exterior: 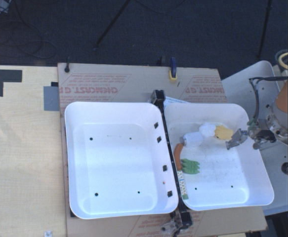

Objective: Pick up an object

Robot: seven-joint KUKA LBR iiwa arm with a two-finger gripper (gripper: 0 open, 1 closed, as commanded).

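Nearest the lens, the big shallow white left bin (84, 201) holds nothing. Its white twin (252, 194) on the right has a small pile at its 9 to 11 o'clock: green crinkly toy (190, 166), orange stick (178, 154), white lumps (201, 133), yellow block (223, 132). Claw (236, 138) sits right beside the yellow block, gripping nothing I can see; can't tell its opening. Risk: it nudges the block away, or clips the rim.

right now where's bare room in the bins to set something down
The left bin floor is bare wall to wall. In the right bin, the near floor below the green object is free. It is crowded around the yellow object, white object and end effector.
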